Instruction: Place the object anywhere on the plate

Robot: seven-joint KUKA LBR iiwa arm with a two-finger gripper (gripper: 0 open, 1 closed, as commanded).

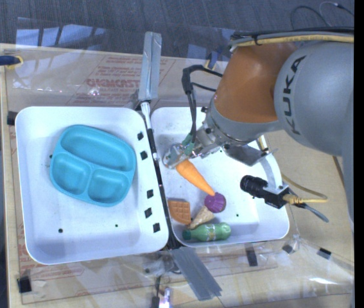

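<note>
Two white bins [34, 236] flank me; my gripper [180, 154] hovers at the carrot [196, 177], finger state unclear, plate [93, 165] waiting left.

Grey arm [310, 88] low, pincer [183, 151] downward-left.

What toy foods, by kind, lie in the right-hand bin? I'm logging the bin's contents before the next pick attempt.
Carrot: 1
Purple piece, kind unclear: 1
Waffle-like square: 1
Ice cream cone: 1
Green bottle-shaped piece: 1
Total: 5
The gripper is at the carrot's top end; the blue plate sits in the left bin.
</note>
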